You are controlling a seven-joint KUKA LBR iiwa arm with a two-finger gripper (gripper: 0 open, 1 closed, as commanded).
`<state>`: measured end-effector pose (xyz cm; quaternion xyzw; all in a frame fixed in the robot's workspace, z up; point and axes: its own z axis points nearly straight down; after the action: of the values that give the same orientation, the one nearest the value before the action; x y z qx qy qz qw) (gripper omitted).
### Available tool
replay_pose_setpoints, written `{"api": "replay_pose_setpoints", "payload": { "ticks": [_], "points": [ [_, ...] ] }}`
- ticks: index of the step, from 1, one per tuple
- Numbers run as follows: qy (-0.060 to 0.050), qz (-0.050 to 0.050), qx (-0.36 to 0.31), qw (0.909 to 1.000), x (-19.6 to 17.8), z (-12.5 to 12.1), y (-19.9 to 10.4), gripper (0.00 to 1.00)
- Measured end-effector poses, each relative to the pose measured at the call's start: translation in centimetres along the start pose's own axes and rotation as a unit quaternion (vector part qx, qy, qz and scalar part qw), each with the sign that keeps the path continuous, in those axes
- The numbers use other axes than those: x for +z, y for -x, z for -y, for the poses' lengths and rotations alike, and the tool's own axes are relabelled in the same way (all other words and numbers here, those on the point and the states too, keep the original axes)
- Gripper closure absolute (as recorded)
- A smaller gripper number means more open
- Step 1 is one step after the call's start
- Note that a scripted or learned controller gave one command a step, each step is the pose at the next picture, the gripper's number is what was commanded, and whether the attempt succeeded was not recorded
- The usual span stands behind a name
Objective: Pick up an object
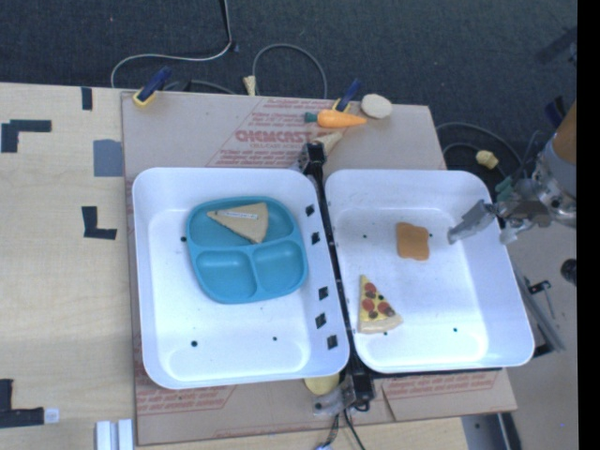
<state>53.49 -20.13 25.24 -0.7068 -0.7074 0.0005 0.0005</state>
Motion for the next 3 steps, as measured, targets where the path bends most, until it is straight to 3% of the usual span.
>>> {"api": "replay_pose_setpoints", "payload": {
  "ticks": [1,2,3],
  "points": [
    [-0.003,-0.001,-0.001,1.0000,11.0,-4.6,-1.0,0.00],
    [0.002,0.002,-0.002,1.0000,16.9,-7.7,-6.7,0.00],
    [0.005,0.002,-0.001,1.0000,16.3,-13.8,-1.9,0.00]
  ]
}}
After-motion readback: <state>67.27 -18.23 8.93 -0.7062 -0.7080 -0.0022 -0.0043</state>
